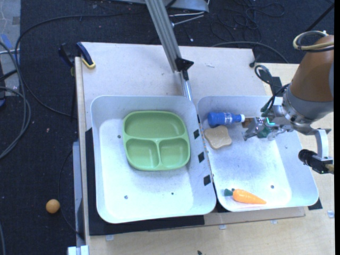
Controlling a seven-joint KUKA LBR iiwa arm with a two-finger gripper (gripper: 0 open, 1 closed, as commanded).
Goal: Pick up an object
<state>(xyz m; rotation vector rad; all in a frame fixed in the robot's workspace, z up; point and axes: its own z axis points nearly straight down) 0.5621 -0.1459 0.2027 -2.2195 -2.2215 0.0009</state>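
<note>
In the right bin (265, 163) lie a blue bottle with a white cap (223, 119), a tan slice of toast (218, 138) just below it, and an orange carrot (247, 196) near the front edge. My gripper (257, 129) hangs over the bin's back right part, just right of the bottle's cap, with nothing visibly between its fingers. The arm comes in from the right, its orange band above the wrist.
The left bin (106, 185) holds a green divided plate (156, 140). A slanted metal pole (167, 31) ends at the bins' back junction. Black clips line the divider between the bins. A small orange ball (52, 205) lies on the floor at the left.
</note>
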